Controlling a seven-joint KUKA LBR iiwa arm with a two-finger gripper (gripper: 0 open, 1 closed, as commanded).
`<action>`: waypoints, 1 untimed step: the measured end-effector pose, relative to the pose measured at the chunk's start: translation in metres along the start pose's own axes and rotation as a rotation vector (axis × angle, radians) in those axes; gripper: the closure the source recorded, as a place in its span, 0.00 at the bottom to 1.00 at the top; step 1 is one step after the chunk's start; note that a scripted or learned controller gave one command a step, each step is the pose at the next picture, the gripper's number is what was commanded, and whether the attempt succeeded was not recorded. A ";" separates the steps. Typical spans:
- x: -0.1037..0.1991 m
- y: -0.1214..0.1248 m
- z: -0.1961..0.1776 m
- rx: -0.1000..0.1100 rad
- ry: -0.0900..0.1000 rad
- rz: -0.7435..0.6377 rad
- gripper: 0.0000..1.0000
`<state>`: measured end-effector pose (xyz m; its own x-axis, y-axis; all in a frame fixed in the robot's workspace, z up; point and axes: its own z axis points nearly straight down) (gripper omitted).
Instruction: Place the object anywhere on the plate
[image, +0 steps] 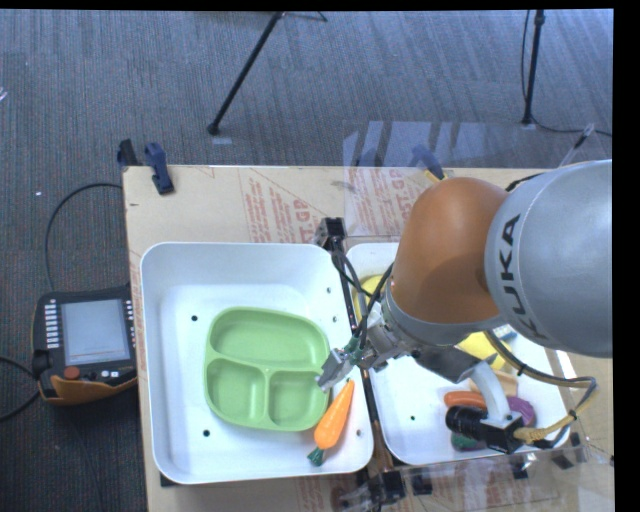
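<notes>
Where the grey arm (570, 260) with its orange band crosses the right bin (420, 425), we find the gripper (335, 368) poised at the seam between the two bins, over the right rim of the green plate (262, 345). From this angle we cannot tell whether it is spread or pressed together, nor whether it grips anything. Just below it lies the carrot (335, 415), orange with a green stalk end, slanting on the floor of the left bin (178, 420). Its thick end points up toward the gripper and sits close against the plate's lower right corner, while its stalk end reaches toward the bin's near wall. We cannot say whether the thick end touches the gripper. The plate, divided into three compartments, rests near the middle of the left bin. In the right bin we note a yellow thing (478, 347) partly hidden by the arm, and a small orange thing (463, 399) beside a purple thing (520, 408). Both bins stand on a brown bench (230, 200) with a blue clamp (157, 166) at its far left corner. A teach pendant (90, 335) lies on the floor to the left.
</notes>
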<state>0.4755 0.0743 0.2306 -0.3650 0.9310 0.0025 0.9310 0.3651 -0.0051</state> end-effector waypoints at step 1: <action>-0.001 0.000 -0.008 0.004 0.002 0.002 1.00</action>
<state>0.4761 0.0734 0.2389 -0.3632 0.9317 0.0048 0.9316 0.3633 -0.0093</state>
